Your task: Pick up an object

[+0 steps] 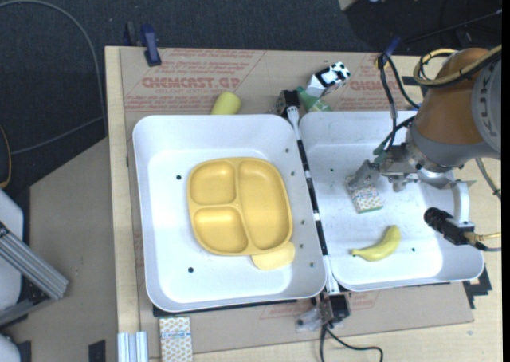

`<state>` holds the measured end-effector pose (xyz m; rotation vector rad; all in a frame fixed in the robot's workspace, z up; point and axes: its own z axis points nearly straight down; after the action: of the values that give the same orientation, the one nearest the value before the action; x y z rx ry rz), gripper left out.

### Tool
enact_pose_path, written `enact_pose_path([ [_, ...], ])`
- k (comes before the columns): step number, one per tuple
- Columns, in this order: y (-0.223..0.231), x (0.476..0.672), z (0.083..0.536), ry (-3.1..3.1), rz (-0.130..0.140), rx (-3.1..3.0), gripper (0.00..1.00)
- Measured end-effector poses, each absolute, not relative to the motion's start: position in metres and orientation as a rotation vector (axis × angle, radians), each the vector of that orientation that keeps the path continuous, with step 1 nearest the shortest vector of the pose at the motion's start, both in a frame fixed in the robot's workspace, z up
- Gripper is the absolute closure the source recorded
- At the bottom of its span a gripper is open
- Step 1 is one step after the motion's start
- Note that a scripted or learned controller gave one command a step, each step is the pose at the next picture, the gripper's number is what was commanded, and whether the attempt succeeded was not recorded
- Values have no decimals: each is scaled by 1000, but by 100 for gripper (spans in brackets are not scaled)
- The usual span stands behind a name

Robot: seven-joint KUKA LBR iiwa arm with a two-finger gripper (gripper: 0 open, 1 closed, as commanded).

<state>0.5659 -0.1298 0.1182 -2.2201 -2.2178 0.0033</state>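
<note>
In the right bin [422, 269] a small speckled box [367, 200] lies near the middle, and a yellow banana [379, 245] lies closer to the front wall. My gripper [362, 179] hangs low over the box's far edge, touching it or just above it. The grey arm with its orange band [450, 105] reaches in from the right. The left bin [159, 193] holds a yellow divided plate [239, 205] with a pale yellow piece [273, 257] sticking out from under its front edge.
Behind the bins on the cardboard sit a yellow object [226, 103], a black-and-white toy [330, 77] and a blue clamp [149, 44]. A black fitting on the arm [445, 225] hangs over the right bin's right side. Cables run along the back right.
</note>
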Motion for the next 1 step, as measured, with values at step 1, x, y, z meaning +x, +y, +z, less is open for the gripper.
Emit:
enact_pose_path([
  [1, -111, 562, 84, -2219, 2, -2219, 0],
])
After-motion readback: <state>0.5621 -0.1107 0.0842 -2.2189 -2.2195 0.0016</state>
